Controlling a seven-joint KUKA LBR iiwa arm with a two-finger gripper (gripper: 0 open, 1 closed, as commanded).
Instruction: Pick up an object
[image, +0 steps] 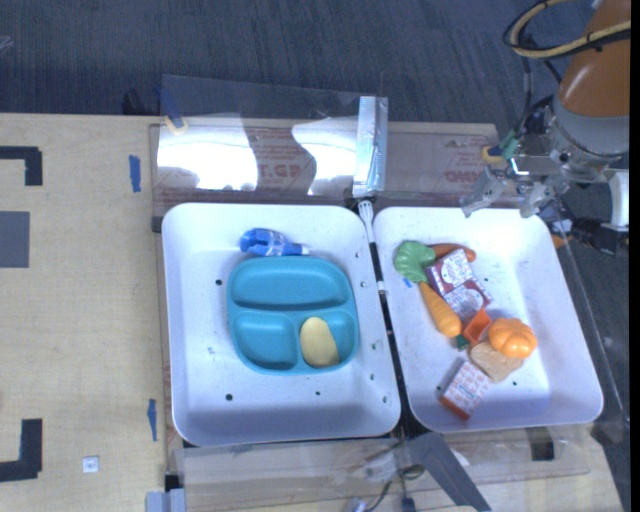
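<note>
Over on the left, bare wooden counter (70, 300) with black tape marks. Then the left bin (190, 400), carrying a teal divided plate (290, 300) with a yellow lemon-shaped piece (319, 342) sitting in its lower right compartment, and a small blue object (265, 241) just beyond the plate's far edge.

Across the divide, the right bin (570, 390) holds the crowd: a green leafy piece (412, 259), a carrot (439, 309), a dark red packet (457, 282), an orange pumpkin-like toy (511, 339) on a tan block (493, 361), and a red-and-white packet (462, 389) nearest us. They touch or overlap in one loose string.

At far right the gripper (510, 195) hovers above the right bin's back rim, well apart from every item; whether its jaws are apart or together, I cannot tell. Nothing is in them.

The risk, I'd say, is that clutter: descend on the carrot and packet together and the jaws may pinch both or skid off. The flat packets look hard to get under.
</note>
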